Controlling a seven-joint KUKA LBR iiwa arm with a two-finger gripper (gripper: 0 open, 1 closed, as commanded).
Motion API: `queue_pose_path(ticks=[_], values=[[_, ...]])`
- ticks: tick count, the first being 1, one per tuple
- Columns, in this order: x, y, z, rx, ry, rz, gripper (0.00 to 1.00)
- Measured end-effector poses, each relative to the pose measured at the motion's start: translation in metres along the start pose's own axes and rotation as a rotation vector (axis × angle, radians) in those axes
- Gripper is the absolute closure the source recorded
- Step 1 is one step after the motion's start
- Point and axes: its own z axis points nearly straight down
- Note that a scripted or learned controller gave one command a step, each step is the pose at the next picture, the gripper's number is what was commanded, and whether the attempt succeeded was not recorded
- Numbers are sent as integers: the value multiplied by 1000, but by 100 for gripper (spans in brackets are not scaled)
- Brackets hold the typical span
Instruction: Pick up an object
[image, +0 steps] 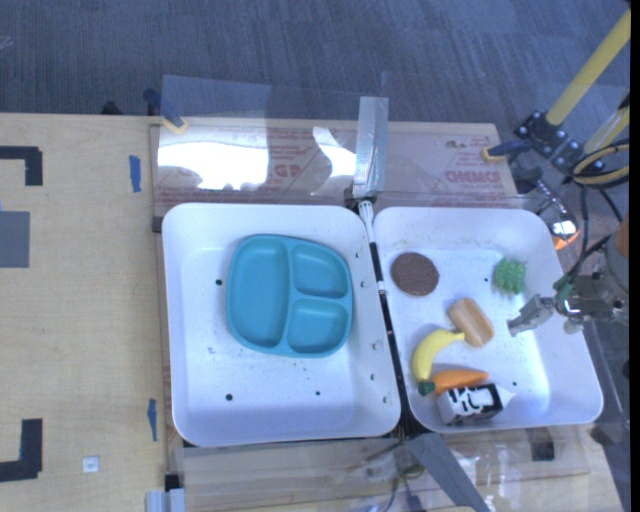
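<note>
The right bin (560, 400) holds several toy foods: a brown round cookie (414, 273), a green leafy piece (510, 275), a tan bun (470, 321), a yellow banana (438, 350), an orange carrot (458, 379) and a black-and-white object (472, 400). My gripper (526, 319) reaches in over the bin's right side, low and just right of the bun, below the green piece. I see nothing held in it.
A blue divided plate (290, 295) lies in the left bin (190, 400). A ridge (375, 290) separates the two bins. Cables and a yellow pole (590, 70) stand at the right, behind the arm. Clear plastic sheeting (300, 150) lies beyond the bins.
</note>
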Motion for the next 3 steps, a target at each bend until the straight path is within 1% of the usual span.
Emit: queue_pose_path(ticks=[1,2,3], values=[[84,42,81,-7,0,-128,0],[68,76,100,-5,-1,-116,0],[67,78,89,-12,-3,-115,100]])
